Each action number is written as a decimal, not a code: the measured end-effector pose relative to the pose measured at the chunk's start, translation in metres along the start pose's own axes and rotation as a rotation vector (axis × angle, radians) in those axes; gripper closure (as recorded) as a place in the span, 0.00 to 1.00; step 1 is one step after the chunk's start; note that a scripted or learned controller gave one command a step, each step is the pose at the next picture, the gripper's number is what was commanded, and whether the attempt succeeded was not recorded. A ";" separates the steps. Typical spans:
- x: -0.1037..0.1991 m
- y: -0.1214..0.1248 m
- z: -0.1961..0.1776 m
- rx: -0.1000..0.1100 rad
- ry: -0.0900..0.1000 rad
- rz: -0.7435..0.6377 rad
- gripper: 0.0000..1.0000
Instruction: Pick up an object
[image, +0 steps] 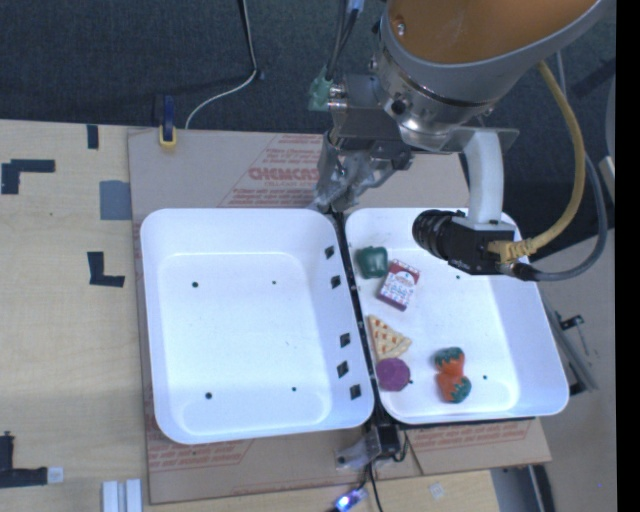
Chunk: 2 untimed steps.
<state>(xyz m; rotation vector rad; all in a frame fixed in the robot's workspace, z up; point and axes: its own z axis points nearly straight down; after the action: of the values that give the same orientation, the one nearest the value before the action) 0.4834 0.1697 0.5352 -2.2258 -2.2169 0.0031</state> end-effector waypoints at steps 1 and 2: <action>-0.058 0.001 0.000 0.000 0.000 0.000 1.00; -0.156 0.009 0.000 -0.001 -0.001 0.006 1.00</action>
<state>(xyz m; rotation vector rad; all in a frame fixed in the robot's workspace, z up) 0.4919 0.0140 0.5350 -2.2335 -2.2117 0.0031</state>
